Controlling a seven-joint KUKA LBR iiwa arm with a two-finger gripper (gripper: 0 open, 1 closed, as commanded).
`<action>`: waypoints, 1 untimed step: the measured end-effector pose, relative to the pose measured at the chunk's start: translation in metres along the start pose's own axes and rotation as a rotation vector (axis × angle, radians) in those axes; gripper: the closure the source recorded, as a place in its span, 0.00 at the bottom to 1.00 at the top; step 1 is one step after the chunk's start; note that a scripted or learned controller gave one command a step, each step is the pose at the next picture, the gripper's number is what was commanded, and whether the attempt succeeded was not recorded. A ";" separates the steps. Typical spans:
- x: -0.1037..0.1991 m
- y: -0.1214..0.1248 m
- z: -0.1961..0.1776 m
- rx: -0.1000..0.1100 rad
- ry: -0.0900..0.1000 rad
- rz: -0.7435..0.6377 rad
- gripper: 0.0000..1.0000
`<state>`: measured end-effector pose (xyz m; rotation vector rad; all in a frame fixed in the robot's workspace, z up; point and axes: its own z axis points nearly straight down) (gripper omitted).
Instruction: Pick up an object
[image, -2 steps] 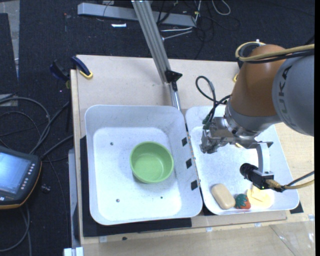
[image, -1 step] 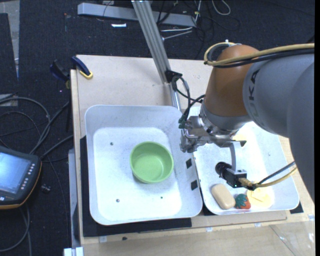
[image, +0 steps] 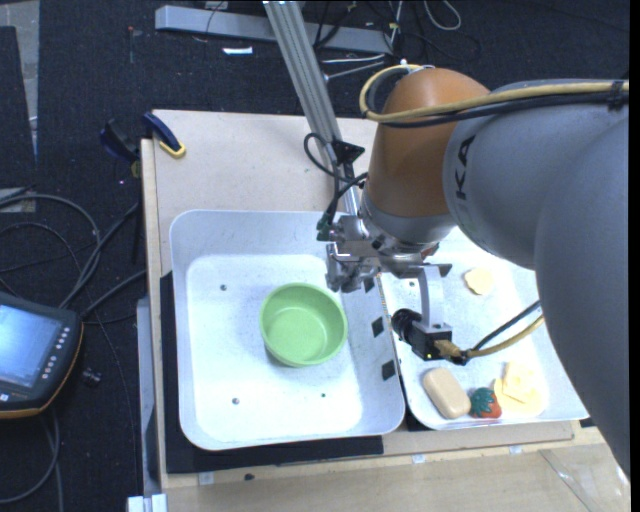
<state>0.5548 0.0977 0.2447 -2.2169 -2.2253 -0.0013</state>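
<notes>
The end effector (image: 350, 272) is hovering by the green bowl (image: 303, 324), its opening impossible to tell, and the bowl is looking light, stiff, slick, best pinched at its rim.

A round, light green plastic bowl (image: 303, 325) sits upright in the left white bin (image: 215, 400), its open mouth facing up, near the bin's right side. In the right white bin (image: 560, 405) lie a tan, rounded oblong block (image: 446, 391), just beside it a small red-and-green strawberry-like toy (image: 485, 402), a pale yellow flat piece (image: 521, 387), and, farther back, a small pale yellow lump (image: 479, 282).
</notes>
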 end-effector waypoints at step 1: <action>-0.002 0.000 0.000 0.001 -0.001 0.003 0.00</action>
